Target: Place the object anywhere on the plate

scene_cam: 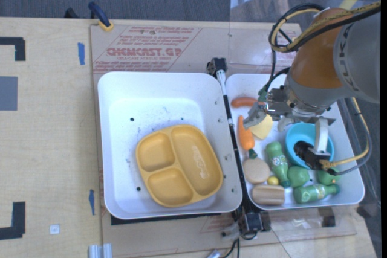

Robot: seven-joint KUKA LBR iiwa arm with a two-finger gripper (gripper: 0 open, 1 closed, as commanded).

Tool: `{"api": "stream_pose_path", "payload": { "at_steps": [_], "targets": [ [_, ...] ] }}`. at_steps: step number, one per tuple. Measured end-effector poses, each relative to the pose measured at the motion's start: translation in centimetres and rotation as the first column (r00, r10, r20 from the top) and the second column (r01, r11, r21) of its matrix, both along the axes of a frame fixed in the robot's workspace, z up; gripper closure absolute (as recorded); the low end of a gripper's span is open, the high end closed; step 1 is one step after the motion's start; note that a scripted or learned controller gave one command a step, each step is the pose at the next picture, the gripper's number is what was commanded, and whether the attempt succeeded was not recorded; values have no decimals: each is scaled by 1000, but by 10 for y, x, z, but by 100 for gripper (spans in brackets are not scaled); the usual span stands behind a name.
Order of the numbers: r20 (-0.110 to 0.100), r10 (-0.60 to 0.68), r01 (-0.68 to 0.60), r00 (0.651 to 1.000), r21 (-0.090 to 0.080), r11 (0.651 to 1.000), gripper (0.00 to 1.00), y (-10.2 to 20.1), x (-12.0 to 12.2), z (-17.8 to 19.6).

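Cheese wedge (262, 128), pale yellow, lies near the right bin's (354, 190) left wall beside the carrot (245, 136), under my pincer (264, 110), whose spread I cannot tell; I judge it light, rigid, slick, best pinched across its flat faces, then carried to the plate (177, 164).

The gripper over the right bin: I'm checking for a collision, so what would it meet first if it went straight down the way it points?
Probably the pale yellow cheese-like wedge, directly under the gripper; the orange toy carrot lies just beside. Depth is unclear.
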State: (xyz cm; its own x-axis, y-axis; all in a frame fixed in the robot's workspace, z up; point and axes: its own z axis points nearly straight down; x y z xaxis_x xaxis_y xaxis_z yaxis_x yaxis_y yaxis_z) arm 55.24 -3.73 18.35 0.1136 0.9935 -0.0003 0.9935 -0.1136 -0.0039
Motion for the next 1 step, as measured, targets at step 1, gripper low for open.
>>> {"api": "stream_pose_path", "payload": {
  "at_steps": [1],
  "targets": [
    [0,0,0,1000,0,1000,0,0,0,0]
  ]
}}
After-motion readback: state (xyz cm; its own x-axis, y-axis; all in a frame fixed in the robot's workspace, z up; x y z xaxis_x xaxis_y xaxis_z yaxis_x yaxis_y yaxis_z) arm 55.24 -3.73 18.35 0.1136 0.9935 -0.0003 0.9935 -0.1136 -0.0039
